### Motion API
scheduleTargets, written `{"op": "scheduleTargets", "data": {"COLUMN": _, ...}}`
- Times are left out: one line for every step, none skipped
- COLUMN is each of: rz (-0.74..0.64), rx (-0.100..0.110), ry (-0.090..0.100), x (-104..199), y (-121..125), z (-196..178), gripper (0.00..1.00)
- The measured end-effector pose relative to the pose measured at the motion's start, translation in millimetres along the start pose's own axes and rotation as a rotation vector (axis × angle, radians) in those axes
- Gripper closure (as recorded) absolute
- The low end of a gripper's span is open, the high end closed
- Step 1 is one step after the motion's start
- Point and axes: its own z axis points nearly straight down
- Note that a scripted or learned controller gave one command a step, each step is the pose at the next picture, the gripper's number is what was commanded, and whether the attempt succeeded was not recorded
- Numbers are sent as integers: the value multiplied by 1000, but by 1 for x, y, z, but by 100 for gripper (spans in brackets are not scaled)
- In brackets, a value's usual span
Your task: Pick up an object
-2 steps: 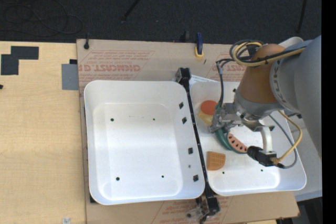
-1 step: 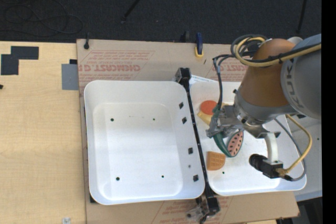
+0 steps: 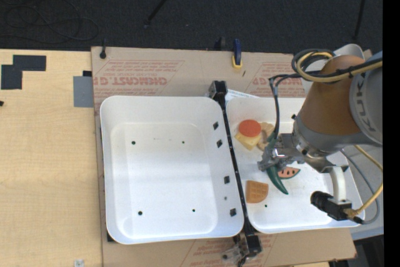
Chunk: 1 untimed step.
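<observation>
Cardboard [image 3: 156, 75] under white bins [image 3: 119, 128]

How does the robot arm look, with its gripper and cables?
The arm is thick and rounded, grey with an orange band above the wrist. Yellow and black cables loop beside it. The gripper is small, grey metal.

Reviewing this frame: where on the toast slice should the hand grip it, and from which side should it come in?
The toast lies flat in the right bin, close to the divider. Coming straight down from above looks best, fingers across its near and far edges, since the divider crowds its left side. The chili and watermelon slice sit just to its right, so a side approach would likely bump them.
</observation>
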Motion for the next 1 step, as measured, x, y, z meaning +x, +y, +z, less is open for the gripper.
{"op": "scheduleTargets", "data": {"rz": -6, "rx": -7, "ry": 2, "x": 42, "y": 23, "z": -49, "gripper": 100}}
